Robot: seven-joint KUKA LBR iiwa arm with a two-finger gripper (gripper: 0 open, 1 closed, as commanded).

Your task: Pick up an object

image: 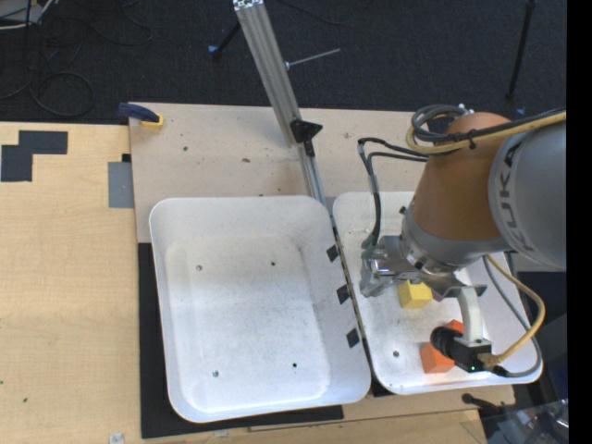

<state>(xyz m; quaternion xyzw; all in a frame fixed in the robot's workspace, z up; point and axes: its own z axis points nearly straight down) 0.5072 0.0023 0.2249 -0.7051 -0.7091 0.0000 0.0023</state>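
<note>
At the near edge of the right-hand bin [388,363] I see an orange block [435,358], touching or nearly touching a black fitting with a small green light that hangs off the arm's cabling. Just beyond it, further into the same bin, a yellow block [414,294] sits close under the wrist of the arm [467,202]. The pincer [387,271] shows as a cluster of metal parts at the wrist's lower left, just beside the yellow block and a little to its left; whether it is spread or closed I cannot tell from this angle, and I see nothing between its tips, so I would not claim a hold on anything.

To do this step well, I judge the yellow block the likelier target (it lies nearest the pincer), so I would centre the tips over it before descending, instead of coming down at its left edge as the present offset suggests. I would also mind the bin's dividing wall with its black clips, which lies close on the pincer's left, and the loose cables. The orange block lies well nearer the front rim, apart from the pincer.

Further off, the left-hand bin [240,396] rests on the surface [213,151], with a slanted aluminium rail [273,67] beyond.
</note>
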